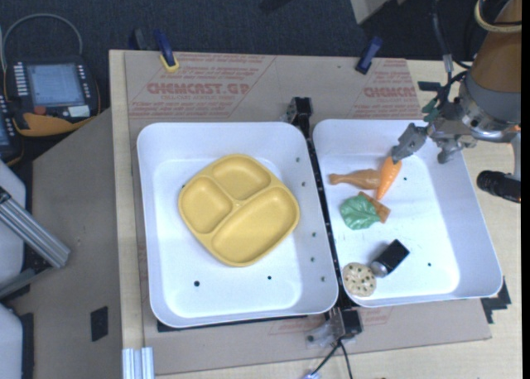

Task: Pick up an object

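Camera view from above the worktop [91,228]: the grey arm [497,71] reaches in from the right, and its gripper [427,142] hangs low over the far side of the right bin [472,228], fingers spread, one dark fingertip close to the top of the orange carrot [387,175]. Nothing sits between the fingers, so the pick reads as not yet made; the carrot looks the likeliest target, since it lies nearest the open fingers.

Five small items share that bin, apparently loaded there as stock to pick from. Just beside the carrot, and seemingly touching it, lies one tan piece shaped like a drumstick [353,177]. Below it sits one green leafy piece [359,212] with an orange edge showing under its right side; what that edge belongs to cannot be told. Nearer the camera lie one black block [392,256] and, at the bin's near-left corner, one round speckled cookie [358,279].

The left bin [166,286] holds a single yellow divided plate [238,208] with three compartments, well apart from the gripper. Two white bins stand side by side on a brown board [265,88], which two clamps pin at its far edge.
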`<state>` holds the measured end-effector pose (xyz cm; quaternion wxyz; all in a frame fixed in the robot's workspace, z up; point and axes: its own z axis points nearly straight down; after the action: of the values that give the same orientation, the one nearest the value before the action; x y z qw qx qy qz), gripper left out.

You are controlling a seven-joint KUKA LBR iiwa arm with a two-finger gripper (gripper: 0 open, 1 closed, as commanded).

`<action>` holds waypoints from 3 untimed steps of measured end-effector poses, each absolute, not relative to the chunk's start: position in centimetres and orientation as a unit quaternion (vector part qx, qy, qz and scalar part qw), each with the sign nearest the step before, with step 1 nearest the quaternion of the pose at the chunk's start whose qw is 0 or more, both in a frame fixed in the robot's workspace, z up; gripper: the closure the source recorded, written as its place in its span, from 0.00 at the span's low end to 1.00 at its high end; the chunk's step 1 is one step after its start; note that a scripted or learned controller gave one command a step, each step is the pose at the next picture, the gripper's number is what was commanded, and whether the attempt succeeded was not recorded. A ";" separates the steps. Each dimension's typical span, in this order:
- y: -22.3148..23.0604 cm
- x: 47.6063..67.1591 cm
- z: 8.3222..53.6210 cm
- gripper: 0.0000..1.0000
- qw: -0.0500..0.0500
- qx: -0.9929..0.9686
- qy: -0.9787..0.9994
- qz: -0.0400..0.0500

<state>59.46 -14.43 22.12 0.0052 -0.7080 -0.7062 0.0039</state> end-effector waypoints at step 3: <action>-13.7 58.3 12.8 0.00 0.003 -0.707 -0.707 0.002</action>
<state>58.32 -13.66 12.78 0.0032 -0.7073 -0.7069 0.0019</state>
